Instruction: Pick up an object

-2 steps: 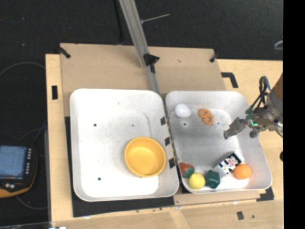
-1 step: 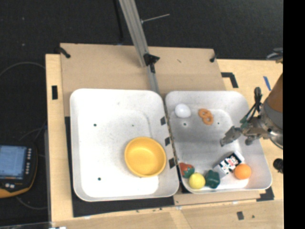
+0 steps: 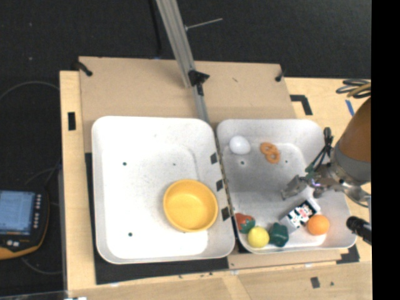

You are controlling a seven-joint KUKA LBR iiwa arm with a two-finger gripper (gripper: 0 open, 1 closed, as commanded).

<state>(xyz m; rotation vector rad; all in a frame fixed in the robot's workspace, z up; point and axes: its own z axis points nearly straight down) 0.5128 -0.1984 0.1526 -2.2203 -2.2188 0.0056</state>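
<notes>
We find the gripper low at the right bin's right side, its finger state not discernible, poised above the objects clustered at lower right, the card nearest, presumably its target.

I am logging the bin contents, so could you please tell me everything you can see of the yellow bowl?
The yellow bowl is round, plain and smooth, plastic by the look of it, with a slightly paler rim and a deeper yellow-orange inside. It stands upright, mouth up, with nothing visible in it. It sits on the floor of the left bin, in the near right part, close to the wall that borders the right bin. Nothing else touches it; the gripper is over the other bin.
</notes>
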